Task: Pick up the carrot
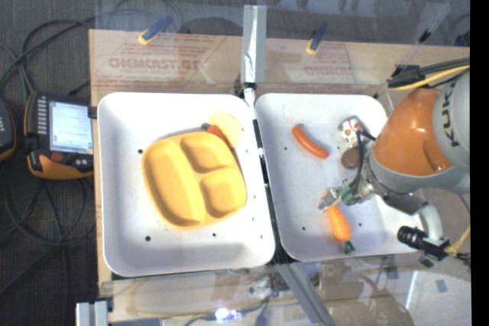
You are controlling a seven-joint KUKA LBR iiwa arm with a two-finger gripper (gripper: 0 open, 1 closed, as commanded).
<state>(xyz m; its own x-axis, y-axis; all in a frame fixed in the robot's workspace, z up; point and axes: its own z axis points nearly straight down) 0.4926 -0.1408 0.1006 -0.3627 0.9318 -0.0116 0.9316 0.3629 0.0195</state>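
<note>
Over the right white plastic bin (pixel 306 244), near its front edge, the grey-and-orange arm's two-finger gripper (pixel 345 196) hangs just above the small orange carrot (pixel 338 224). Its grip cannot be told (the wrist hides it). The carrot lies just frontward of the tool, long axis front-to-back, green stub at the front end.
</note>
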